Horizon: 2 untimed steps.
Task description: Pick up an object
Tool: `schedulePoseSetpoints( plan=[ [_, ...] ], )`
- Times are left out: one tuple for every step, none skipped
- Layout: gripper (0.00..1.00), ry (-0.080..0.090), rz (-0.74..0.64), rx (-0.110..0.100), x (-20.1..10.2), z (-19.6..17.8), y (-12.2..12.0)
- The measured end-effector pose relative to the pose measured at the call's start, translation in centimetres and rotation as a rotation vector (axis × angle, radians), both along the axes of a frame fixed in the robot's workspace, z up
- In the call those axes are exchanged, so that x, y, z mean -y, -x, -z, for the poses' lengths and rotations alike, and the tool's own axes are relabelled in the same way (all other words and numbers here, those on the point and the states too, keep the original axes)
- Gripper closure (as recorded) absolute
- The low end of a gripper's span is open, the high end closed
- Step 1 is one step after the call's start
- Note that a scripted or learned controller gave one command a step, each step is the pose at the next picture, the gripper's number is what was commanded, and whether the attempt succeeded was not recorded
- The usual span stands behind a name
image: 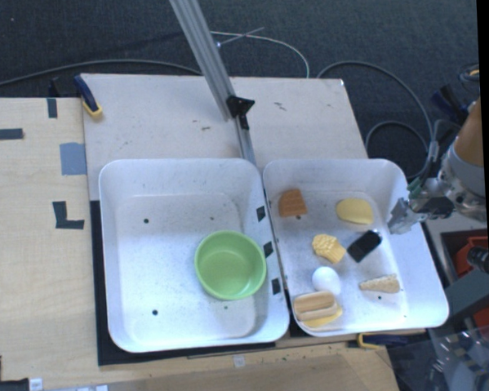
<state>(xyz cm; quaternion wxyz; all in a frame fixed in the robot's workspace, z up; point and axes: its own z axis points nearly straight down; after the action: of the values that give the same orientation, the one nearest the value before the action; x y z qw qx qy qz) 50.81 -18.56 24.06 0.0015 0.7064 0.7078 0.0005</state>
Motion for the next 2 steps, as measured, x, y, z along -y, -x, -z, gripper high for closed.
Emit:
schedulePoseSetpoints(
  plan=[
    [1.0,-0.003,-0.004,-0.003,-4.7,-0.7,-2.0],
    [1.0,-0.002,-0.004,-0.005,-8.9,0.7,-4.8]
  ],
)
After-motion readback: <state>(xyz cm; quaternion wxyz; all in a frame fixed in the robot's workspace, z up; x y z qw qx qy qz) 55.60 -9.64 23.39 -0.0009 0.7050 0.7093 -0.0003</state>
